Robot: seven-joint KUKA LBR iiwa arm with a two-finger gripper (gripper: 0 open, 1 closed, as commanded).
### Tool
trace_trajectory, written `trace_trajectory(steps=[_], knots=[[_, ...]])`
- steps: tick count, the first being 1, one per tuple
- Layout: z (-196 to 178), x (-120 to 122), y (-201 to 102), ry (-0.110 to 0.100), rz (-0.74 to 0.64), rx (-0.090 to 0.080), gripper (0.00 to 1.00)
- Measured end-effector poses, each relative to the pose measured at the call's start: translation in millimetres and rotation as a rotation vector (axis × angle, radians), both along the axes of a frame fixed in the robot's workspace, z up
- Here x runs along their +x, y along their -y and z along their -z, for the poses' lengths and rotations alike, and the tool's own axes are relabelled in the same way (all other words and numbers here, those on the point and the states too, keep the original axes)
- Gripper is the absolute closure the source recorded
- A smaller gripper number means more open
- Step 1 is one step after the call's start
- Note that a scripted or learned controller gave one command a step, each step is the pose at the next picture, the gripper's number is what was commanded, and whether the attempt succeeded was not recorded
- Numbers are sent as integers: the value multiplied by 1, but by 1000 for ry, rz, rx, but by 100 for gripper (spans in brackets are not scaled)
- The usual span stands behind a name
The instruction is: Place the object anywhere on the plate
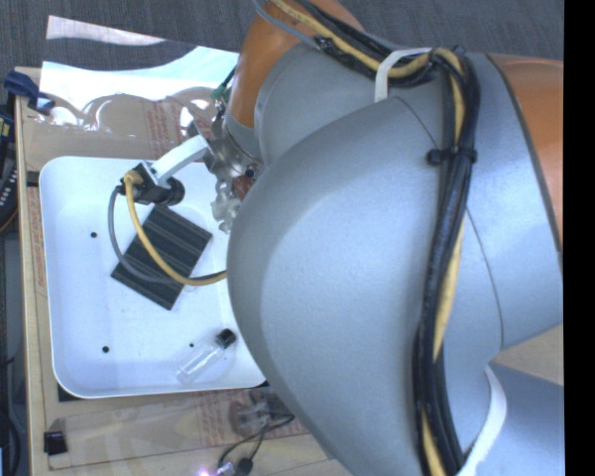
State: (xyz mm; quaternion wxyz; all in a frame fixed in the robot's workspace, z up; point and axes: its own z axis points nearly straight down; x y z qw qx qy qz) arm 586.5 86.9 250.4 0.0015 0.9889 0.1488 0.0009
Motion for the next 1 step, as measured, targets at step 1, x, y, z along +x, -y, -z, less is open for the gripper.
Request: trace_trajectory(steps=[1], knots=[[94, -13, -52, -8, 93, 1, 100]])
